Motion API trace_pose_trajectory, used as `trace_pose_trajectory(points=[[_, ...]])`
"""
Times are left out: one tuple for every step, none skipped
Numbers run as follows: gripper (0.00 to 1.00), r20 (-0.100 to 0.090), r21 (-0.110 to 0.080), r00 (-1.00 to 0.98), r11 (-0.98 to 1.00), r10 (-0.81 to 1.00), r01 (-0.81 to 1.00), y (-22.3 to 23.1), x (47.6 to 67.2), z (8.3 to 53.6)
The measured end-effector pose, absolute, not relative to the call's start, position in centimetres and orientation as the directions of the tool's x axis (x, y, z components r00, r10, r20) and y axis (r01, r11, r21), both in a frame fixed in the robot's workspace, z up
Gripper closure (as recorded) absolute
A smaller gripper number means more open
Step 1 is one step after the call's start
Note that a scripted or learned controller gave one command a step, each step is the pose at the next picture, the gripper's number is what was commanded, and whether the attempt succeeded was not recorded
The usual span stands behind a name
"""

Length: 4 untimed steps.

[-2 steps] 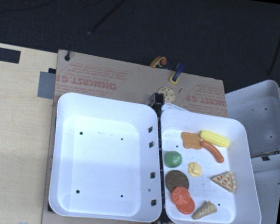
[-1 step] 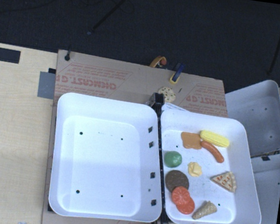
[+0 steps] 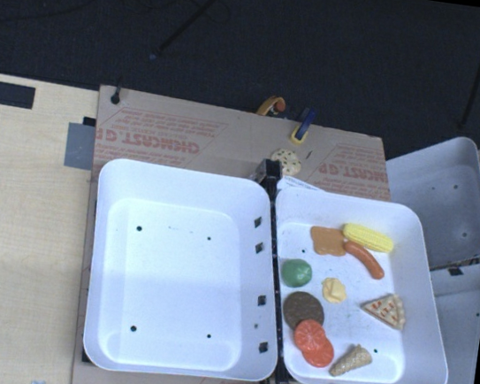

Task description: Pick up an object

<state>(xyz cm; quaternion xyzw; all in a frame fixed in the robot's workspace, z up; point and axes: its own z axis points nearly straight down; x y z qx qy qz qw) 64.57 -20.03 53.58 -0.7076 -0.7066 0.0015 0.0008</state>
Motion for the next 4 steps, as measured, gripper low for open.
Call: trace_pose_trajectory(points=[[1.00,0.006,-0.004,-0.017,0.017,1.000,1.000,-2.8,64.5,53.7],[1.00,-0.001,-0.004,0.001,-0.001,1.000,1.000,-6.2,64.2,53.7],[1.00,-0.002,-0.003,0.003,-0.003,1.000,1.000,-10.6,64.4,53.7],[1.00,-0.002,-0.003,0.003,-0.003,1.000,1.000,-15.4,64.4,53.7]])
